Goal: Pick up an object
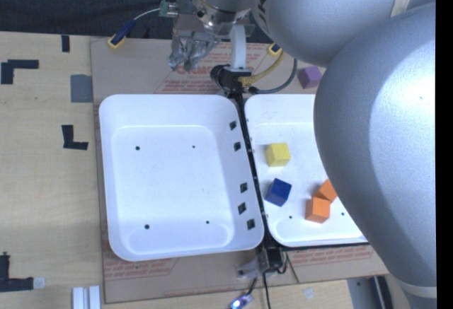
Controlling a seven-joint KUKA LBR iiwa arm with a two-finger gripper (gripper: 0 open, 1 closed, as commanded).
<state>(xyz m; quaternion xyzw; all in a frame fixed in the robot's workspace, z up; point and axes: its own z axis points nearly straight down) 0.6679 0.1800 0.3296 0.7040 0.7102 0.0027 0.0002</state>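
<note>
Hovering beyond the bins, the gripper (185, 56) is seen blurred; its jaw state cannot be told. The blocks (278, 153) could be missed, being well apart.

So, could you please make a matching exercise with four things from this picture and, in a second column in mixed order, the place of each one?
Things:
1. yellow cube
2. blue cube
3. purple cube
4. gripper

Places:
A. on the bench beyond the right bin
B. above the bench beyond the left bin
C. in the right bin, nearer the camera than the yellow cube
D. in the right bin, close to the divider, farther back

Pairs: 1-D, 2-C, 3-A, 4-B
</note>
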